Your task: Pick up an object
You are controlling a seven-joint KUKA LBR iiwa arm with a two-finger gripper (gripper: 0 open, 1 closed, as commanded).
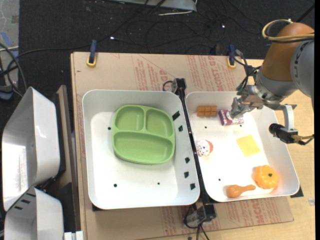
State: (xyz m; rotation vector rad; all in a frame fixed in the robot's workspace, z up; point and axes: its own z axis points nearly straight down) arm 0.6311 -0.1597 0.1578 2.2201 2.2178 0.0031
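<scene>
My gripper [238, 109] hangs low over the far part of the right bin [285, 156], right at the edge of a small purple and white packet [225, 117]; whether it touches the packet I cannot tell. To the packet's left lies a brown waffle piece [206, 111]. Further out in the same bin are a flat yellow square [248, 145], a white and red toy [203, 147] by the left wall, an orange pumpkin [265, 177] and an orange gourd [239, 189] near the front.
The left bin [97, 184] holds a green divided plate [144, 134]. A black divider rail [187, 134] runs between the bins. The arm's grey and orange body [285, 59] rises over the right bin's far right corner. White tubs [30, 144] stand off the bench's left side.
</scene>
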